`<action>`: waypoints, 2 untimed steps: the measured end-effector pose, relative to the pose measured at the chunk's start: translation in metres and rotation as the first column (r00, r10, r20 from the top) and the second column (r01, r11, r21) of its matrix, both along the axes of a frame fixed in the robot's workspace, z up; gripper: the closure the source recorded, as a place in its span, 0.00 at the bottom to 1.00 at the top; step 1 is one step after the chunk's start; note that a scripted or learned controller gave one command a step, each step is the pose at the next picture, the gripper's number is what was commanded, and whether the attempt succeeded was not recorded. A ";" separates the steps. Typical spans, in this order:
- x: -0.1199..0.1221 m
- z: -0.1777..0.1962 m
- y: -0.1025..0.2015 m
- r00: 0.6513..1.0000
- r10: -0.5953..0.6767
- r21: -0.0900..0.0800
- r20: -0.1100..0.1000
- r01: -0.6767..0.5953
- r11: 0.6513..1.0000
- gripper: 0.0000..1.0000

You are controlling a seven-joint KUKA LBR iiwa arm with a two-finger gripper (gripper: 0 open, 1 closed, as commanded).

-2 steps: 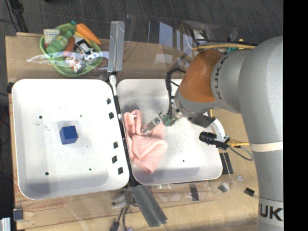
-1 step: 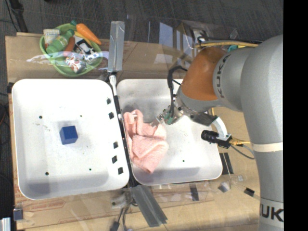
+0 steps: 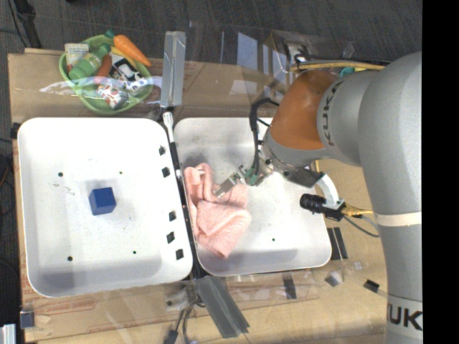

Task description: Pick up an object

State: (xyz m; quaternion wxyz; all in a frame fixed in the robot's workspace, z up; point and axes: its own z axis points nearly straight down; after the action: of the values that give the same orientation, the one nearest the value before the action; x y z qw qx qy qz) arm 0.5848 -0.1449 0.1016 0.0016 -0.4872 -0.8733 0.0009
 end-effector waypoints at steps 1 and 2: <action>-0.012 -0.010 0.009 0.999 -0.041 0.001 0.001 0.041 0.999 0.00; -0.011 0.000 0.009 0.999 -0.038 0.001 0.000 0.038 0.999 1.00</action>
State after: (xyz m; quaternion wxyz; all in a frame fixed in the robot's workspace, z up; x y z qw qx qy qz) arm 0.5735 -0.1362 0.1020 0.0018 -0.5036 -0.8639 0.0004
